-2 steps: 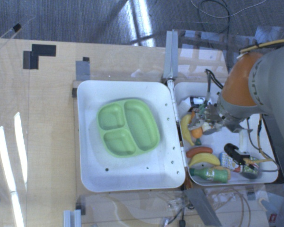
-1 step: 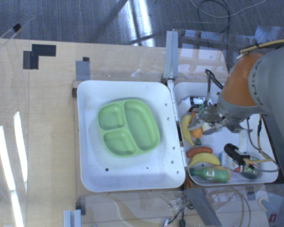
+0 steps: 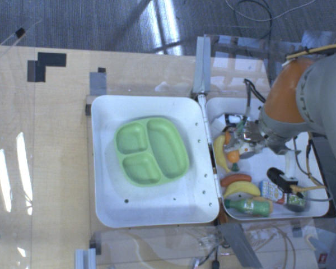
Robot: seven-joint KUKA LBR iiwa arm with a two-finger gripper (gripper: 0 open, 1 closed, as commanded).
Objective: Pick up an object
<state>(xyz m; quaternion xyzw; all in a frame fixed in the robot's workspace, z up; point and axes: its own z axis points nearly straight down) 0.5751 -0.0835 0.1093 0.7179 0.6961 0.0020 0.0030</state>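
The right bin point(image 3: 319, 209) holds several small items. Along its left wall lies a yellow banana point(image 3: 218, 151), with a small orange fruit point(image 3: 233, 157) beside it. Nearer the front are a red sausage-shaped piece point(image 3: 236, 179), a second banana point(image 3: 242, 189), a green bottle point(image 3: 250, 207) on its side and a colourful little carton point(image 3: 271, 191). My gripper point(image 3: 237, 140) hangs low over the bin's left half, just above the orange fruit and right of the first banana. Nothing can be made out between its tips.
The left bin point(image 3: 106, 206) carries a light green divided plate point(image 3: 152, 150) at its middle. A raised divider point(image 3: 208, 150) separates the two bins. A dark green item point(image 3: 295, 204) lies at the right bin's front right corner. The grey arm with its orange band point(image 3: 285, 97) fills the space right of the gripper.
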